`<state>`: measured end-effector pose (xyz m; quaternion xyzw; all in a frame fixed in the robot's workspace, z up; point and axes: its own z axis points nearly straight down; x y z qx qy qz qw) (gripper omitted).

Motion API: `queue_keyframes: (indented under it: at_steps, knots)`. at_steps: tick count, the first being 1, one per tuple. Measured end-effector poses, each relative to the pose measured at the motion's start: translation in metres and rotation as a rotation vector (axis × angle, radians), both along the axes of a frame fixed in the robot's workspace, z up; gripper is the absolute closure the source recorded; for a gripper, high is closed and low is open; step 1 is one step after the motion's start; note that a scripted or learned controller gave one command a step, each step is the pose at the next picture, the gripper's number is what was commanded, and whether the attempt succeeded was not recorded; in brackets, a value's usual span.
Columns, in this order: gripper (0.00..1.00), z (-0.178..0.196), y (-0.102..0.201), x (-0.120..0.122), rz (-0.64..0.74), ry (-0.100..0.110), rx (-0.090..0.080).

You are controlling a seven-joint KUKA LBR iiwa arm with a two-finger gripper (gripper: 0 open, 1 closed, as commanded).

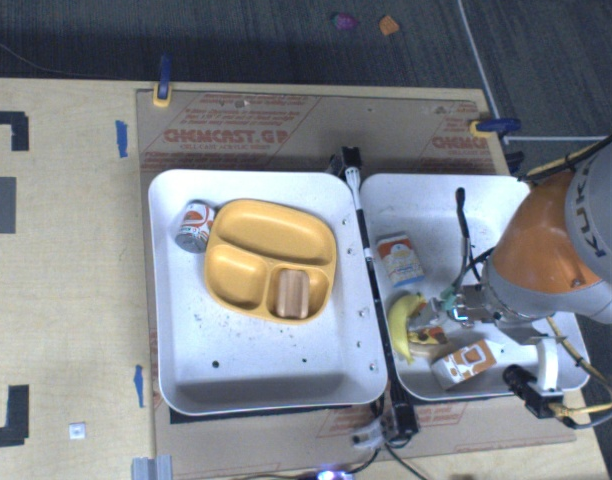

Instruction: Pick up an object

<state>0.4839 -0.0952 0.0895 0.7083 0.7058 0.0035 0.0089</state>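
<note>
The right bin (431,196) holds a small white and orange carton (399,260) near its middle, a yellow banana (398,325) by its left wall, and a second white and orange carton (463,362) lying near the front. A small multicoloured item (426,335) lies next to the banana. My gripper (452,306) hangs low over the bin just right of the banana, above that small item. The grey and orange wrist (546,253) hides the bin's right part.
The left bin (256,380) holds a yellow divided plate (271,236) with a brown block (292,293) in its right compartment. A drink can (194,226) lies at the plate's upper left. A black cable (462,223) runs along the arm.
</note>
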Motion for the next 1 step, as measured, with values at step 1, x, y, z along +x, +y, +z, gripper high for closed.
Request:
queue_keyframes:
  at_steps: [1]
  knots:
    - [0.00,0.0000,0.0004,0.0000,-0.001,0.000,0.000]
